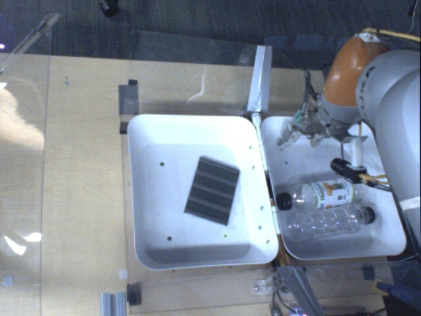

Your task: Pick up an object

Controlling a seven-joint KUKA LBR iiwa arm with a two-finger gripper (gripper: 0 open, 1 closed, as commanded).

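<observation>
Approach step. The end effector (299,129) hangs over the far part of the right bin (342,249), holding nothing; whether it is parted or closed cannot be told. Two clear bottles lie nearer in that bin: a labelled bottle (322,195) and a plain bottle (329,222). A dark ridged slab (212,190) lies in the left bin (151,176). Next, likely, a descent centred over one bottle's body.

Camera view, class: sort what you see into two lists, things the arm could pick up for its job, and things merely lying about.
For the job:
dark ribbed pad, left bin
labelled bottle, right bin
clear bottle, right bin
claw

Lying about:
left bin
right bin
metal divider bar
</observation>
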